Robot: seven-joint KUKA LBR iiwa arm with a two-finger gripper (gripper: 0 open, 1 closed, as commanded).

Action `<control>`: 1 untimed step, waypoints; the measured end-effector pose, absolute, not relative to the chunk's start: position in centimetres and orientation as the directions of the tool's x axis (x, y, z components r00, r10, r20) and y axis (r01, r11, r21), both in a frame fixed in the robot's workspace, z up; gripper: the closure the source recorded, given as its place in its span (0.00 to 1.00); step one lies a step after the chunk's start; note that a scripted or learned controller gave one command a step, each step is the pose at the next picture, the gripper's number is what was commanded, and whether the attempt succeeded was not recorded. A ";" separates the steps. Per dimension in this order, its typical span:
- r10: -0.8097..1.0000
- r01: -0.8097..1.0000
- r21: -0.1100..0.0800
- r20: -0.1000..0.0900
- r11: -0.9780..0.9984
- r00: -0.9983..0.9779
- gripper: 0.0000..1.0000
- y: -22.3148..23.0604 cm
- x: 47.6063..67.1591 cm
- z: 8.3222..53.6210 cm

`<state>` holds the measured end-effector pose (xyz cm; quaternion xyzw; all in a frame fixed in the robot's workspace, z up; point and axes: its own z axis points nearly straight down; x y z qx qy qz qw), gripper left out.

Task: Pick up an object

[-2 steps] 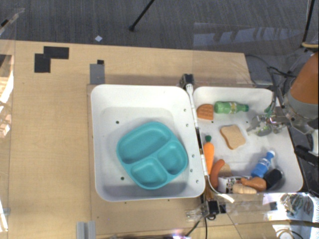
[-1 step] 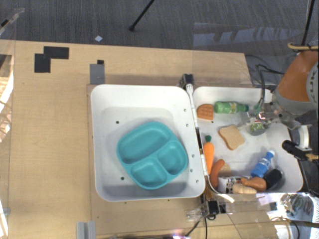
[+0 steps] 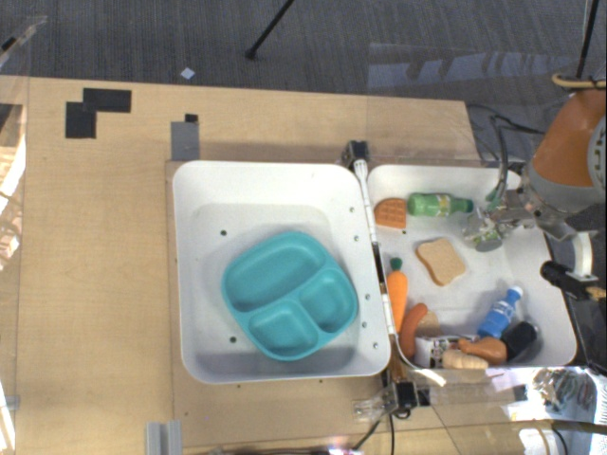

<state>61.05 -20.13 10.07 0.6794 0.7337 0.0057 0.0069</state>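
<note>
The right bin (image 3: 560,297) holds several toy items. A green bottle (image 3: 438,204) lies at its back beside an orange waffle piece (image 3: 390,213). A bread slice (image 3: 442,260) rests mid-bin. Along the left wall lie a carrot (image 3: 396,290) and a sausage (image 3: 413,319). A blue bottle (image 3: 499,314), a black object (image 3: 521,338) and a tan pastry (image 3: 474,354) crowd the front. My gripper (image 3: 487,229) hangs low over the bin's back right, just right of the green bottle's cap and above the bread slice. I see nothing in its grasp.
The left bin (image 3: 194,254) carries a teal divided plate (image 3: 289,295). The arm's orange band (image 3: 569,150) comes in from the right over the bin's edge. Cables and clips sit at the bench's front edge (image 3: 408,396).
</note>
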 end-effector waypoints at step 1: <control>1.000 1.000 0.016 0.000 -0.009 0.009 1.00 -12.8 59.5 19.7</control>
